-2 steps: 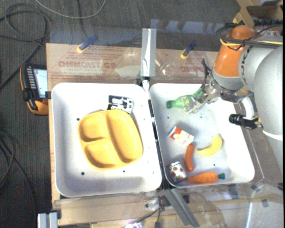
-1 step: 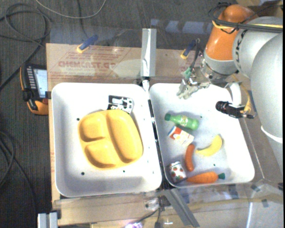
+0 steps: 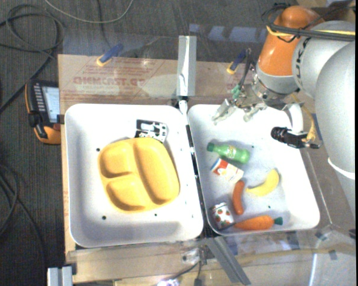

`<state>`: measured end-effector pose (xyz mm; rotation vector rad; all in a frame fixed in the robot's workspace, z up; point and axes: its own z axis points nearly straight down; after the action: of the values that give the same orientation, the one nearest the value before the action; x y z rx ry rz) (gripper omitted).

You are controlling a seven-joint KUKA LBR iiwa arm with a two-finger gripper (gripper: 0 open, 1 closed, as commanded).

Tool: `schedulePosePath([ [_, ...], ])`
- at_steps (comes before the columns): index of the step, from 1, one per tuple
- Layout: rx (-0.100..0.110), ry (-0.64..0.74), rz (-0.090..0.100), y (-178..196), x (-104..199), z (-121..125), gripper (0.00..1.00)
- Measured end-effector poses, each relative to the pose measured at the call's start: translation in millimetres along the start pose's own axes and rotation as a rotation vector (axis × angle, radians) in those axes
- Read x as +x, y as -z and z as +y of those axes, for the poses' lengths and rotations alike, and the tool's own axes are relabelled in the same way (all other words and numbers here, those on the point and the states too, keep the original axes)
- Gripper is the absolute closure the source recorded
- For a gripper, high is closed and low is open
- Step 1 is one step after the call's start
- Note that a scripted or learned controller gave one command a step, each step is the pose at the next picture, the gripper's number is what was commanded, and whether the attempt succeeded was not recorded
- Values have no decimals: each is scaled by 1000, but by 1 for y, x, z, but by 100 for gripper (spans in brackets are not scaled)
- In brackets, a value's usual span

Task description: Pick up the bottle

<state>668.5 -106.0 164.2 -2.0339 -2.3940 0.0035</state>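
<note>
The small green plastic bottle [image 3: 230,152] lies on its side in the right white bin [image 3: 298,186]. It is in the upper middle part of that bin. Its narrow top end points left, and a paler band shows on its fat end at the right. Just below it, almost touching, sits a little red and white carton [image 3: 227,169].

The big grey arm with the orange band [image 3: 286,37] reaches in from the right. It bends down over the back edge of the right bin. Its hand [image 3: 237,108] hangs above that back edge, up and a bit right of the bottle, apart from it. The two thin metal fingers [image 3: 222,113] are spread wide, with nothing between them.
</note>
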Motion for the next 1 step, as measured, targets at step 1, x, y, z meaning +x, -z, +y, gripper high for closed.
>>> schedulePosePath([
  [1, -2, -45, 2, -72, 10, -49, 0],
])
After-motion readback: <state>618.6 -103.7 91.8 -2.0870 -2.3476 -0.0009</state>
